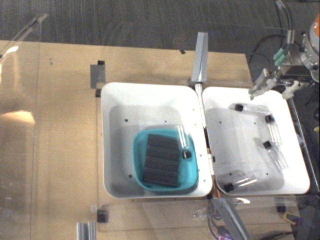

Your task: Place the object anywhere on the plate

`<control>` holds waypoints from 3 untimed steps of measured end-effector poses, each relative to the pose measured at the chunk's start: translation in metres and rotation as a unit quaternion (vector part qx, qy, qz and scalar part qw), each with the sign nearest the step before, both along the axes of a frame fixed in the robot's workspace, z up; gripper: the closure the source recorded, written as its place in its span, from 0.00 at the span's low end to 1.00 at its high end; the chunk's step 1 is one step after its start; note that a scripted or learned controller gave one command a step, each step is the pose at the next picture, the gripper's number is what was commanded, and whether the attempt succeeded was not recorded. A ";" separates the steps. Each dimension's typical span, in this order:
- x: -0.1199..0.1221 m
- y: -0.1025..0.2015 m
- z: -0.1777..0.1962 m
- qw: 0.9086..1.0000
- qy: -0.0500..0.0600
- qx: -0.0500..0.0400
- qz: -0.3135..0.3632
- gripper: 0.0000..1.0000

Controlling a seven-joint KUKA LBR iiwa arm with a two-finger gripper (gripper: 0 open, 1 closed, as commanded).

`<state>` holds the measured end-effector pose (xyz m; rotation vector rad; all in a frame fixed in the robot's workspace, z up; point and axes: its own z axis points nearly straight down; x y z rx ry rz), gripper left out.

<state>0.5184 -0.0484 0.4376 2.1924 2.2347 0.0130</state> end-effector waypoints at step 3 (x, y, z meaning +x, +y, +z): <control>-0.026 -0.150 0.012 1.000 -0.005 -0.004 -0.018 1.00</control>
